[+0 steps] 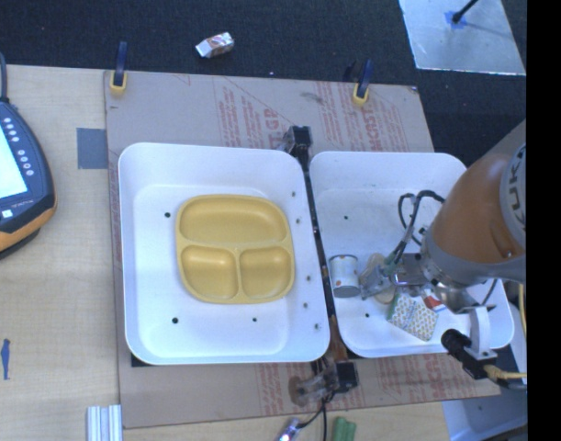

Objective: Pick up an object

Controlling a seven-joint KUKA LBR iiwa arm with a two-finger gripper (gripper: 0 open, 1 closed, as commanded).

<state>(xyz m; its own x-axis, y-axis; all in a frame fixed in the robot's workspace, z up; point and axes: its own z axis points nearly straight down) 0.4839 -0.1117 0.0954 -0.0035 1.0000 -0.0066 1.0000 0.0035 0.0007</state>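
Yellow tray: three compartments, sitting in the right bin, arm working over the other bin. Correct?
Not quite. The yellow tray has three compartments, but it sits in the left bin, not the right. The arm works over the other one, the right bin. The camera view shows this.

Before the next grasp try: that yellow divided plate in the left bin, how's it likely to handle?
The yellow plate looks like rigid moulded plastic, so probably stiff and light. It lies flat in the left bin, so tipping or rolling seems unlikely; a push would likely slide it. Its low rounded rim looks smooth, so two fingers may slip.
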